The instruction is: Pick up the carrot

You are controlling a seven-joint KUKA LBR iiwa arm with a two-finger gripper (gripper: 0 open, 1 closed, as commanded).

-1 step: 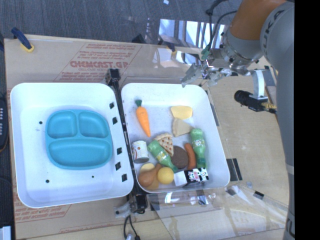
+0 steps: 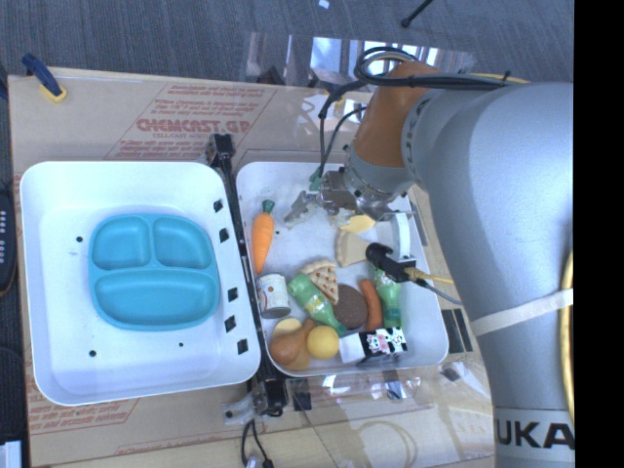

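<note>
The carrot (image 2: 261, 242) lies along the left wall of the right bin (image 2: 429, 344), orange, with its green top pointing to the far side. My gripper (image 2: 310, 203) hangs low over the far part of that bin, just right of the carrot's green top and apart from it. The gripper is open and nothing is between its fingers (image 2: 295, 207). The grey wrist and the orange band (image 2: 385, 115) rise behind it and hide the bin's far right corner.
Toy food crowds the right bin's near half: a cheese wedge (image 2: 351, 248), a can (image 2: 273, 295), a green bottle (image 2: 317, 306), a brown disc (image 2: 351, 308), a lemon (image 2: 324, 341), a cow-patterned carton (image 2: 382, 343). A blue divided plate (image 2: 153, 269) sits in the left bin (image 2: 49, 203).
</note>
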